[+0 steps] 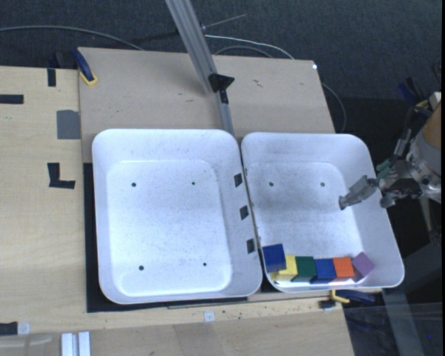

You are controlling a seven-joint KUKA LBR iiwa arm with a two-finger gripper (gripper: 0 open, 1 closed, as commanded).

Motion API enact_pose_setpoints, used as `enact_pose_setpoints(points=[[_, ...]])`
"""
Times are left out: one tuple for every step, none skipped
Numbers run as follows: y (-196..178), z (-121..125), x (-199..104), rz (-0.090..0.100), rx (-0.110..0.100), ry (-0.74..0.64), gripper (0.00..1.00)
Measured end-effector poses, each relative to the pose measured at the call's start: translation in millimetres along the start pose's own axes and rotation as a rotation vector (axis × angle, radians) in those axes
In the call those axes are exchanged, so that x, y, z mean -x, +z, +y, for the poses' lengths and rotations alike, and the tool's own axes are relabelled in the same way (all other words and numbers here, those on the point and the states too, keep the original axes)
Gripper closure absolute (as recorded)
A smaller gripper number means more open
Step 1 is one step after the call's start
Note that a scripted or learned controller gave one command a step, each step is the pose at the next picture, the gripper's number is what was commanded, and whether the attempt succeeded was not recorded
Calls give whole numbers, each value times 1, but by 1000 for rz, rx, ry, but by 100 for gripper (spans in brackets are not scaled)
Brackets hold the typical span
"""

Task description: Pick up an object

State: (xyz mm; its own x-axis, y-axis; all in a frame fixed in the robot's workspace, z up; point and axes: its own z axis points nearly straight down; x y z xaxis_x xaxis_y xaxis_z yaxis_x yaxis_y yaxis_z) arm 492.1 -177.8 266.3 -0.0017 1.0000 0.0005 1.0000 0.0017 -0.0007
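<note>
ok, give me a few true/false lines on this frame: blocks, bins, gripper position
1. The small coloured blocks lie in the right white bin. True.
2. The blocks are spread across the bin's centre. False: they are bunched along its near edge.
3. The two-finger gripper is over the left white bin. False: it is at the right bin's right side.
4. The gripper is touching the blocks. False: it is well apart from them.
5. A purple block sits at the row's right end. True.

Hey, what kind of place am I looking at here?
Probably a robotics lab bench for grasping trials: two shallow white plastic bins on a plywood bench top, small coloured blocks along one bin's near wall, and a robot arm's gripper over that bin.
</note>
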Motion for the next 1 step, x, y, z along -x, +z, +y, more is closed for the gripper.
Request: enact_pose_setpoints(points=[[-77, 25, 14, -4, 9, 0, 0]])
